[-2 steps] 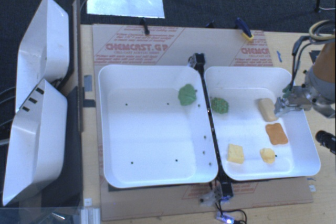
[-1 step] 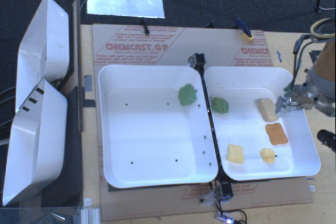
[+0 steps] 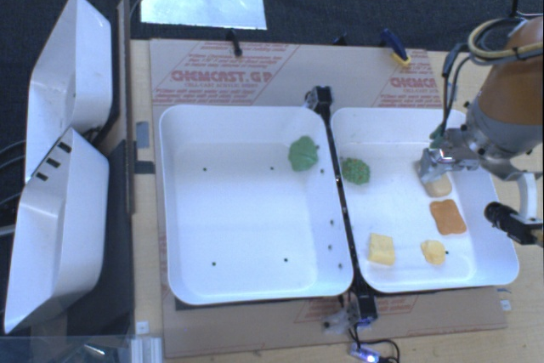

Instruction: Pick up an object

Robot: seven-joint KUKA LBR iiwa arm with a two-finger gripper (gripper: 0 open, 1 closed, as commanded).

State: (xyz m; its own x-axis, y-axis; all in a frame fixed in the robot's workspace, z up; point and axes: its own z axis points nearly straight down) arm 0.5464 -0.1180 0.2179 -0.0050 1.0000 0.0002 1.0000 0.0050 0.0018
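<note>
Object: pale beige lump [image 3: 439, 185] I see directly under my gripper [image 3: 435, 166].
Grip: I cannot tell.
Room: orange piece [image 3: 448, 217] just below; bin wall [image 3: 507, 255] near.

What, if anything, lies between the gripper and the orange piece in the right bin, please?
Nothing visible does. The gripper sits over a pale piece in the right bin; the orange piece lies just nearer the camera, with bare bin floor between them.

Two green pieces [image 3: 303, 154] [image 3: 355, 172], two yellow [image 3: 382, 249] [image 3: 433, 252], one orange [image 3: 448, 217]

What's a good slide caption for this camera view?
Gripper low over a beige piece in the right bin.
</note>
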